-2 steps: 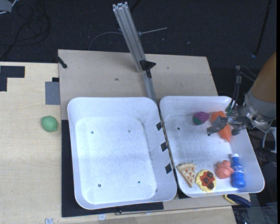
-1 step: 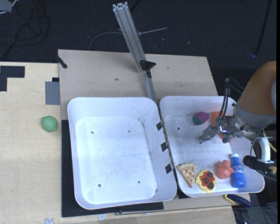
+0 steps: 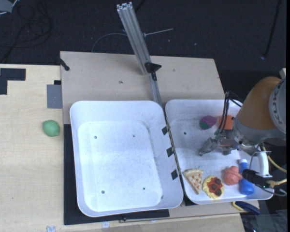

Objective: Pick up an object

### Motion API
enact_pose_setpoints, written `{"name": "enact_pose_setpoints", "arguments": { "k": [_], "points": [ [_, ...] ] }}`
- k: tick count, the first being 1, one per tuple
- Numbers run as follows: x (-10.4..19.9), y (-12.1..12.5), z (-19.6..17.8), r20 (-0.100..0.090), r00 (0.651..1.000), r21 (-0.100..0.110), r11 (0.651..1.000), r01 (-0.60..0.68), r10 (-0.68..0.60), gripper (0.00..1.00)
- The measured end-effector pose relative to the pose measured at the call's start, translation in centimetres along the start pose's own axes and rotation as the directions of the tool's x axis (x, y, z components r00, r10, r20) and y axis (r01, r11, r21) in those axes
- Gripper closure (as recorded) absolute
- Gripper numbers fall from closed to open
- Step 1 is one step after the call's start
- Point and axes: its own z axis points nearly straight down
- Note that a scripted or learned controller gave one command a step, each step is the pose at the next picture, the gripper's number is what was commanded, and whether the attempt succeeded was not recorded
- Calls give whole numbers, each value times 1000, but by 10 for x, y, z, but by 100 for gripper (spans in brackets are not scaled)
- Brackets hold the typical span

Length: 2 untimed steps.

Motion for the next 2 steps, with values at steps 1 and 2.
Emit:
{"name": "enact_pose_setpoints", "arguments": {
  "k": [1,2],
  "points": [
    [-1,1,-12,1,1000,-4,1000,-2,2,100],
    [-8,-4,-72,2,1000,-9,1000,-2,2,100]
  ]
}}
